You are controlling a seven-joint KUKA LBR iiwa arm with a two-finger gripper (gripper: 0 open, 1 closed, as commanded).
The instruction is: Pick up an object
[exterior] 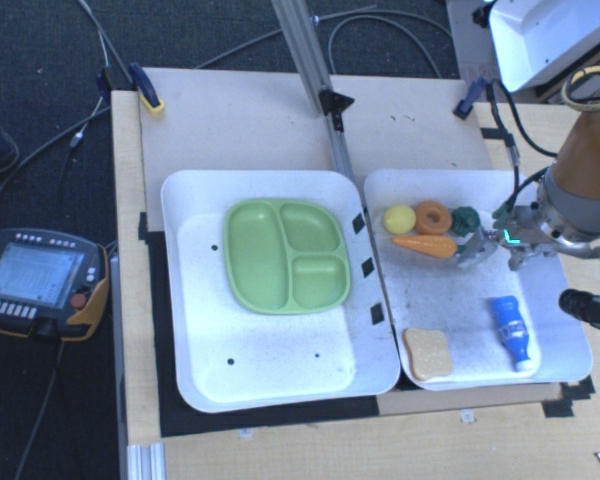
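Tool [477,249] low in the right bin [570,363]
Its tip sits just beside the carrot [425,246]; finger spread seems unreadable from here

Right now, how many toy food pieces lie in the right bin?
5: lemon, donut and green piece along the far side, carrot just below them, bread slice at the near-left corner. The gripper may hide more.
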